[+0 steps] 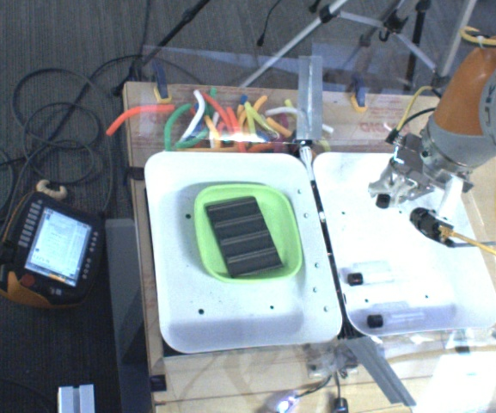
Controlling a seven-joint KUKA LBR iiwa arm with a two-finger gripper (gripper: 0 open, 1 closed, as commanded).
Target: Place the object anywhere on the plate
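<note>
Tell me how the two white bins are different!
The left bin holds a green plate with a dark ridged block lying on it; the right bin has no plate. The gripper hovers over the right bin, not the left. Both are shallow and white.

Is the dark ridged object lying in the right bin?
No, the dark ridged object lies on the green plate in the left bin.

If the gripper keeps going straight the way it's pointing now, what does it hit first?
Probably the bare white floor of the right bin. The gripper points down and slightly left over it, with nothing visible beneath; depth is uncertain from this slanted view.
</note>
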